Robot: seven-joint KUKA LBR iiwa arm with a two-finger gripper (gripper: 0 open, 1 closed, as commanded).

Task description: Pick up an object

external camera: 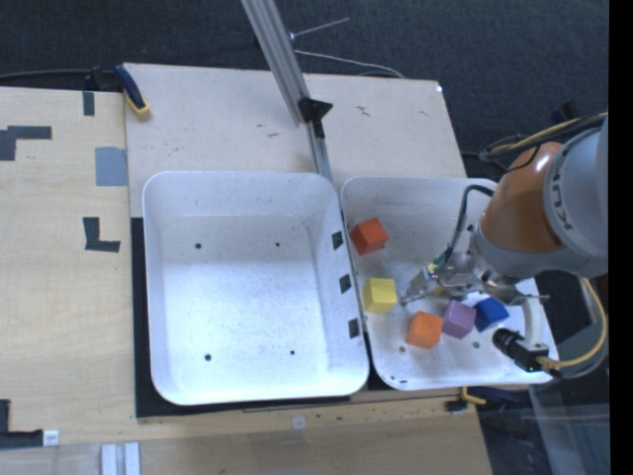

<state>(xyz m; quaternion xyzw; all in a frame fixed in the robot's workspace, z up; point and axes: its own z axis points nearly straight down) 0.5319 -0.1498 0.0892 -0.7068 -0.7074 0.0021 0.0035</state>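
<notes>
On the far left the wooden bench point(59, 295) carries a few dark and grey tape marks, and a blue-and-yellow clamp point(133, 92) grips its upper edge; no lettering can be read on any of these. The left bin point(158, 216) has a broad white floor, speckled, with four small dark dots and open room on all sides within its rounded walls. A slanted aluminium rail point(277, 43) comes down from the top to the seam where the two bins meet, and three small dark tabs sit along that seam. The right bin point(415, 191) is crowded in its lower half: a red-orange cube point(370, 235) lies near the dividing wall, a yellow cube point(382, 294) below it just beside that wall, then an orange cube point(424, 330), a purple cube point(459, 319) touching it, and a blue cube point(490, 313) just beside the purple one. The gripper point(427, 283) hangs low over the bin floor between the yellow and purple cubes, its metal fingers too small and cluttered to say whether they are spread or pressed together. The arm point(539, 211), grey with its orange band, bends in over the right rim.
</notes>
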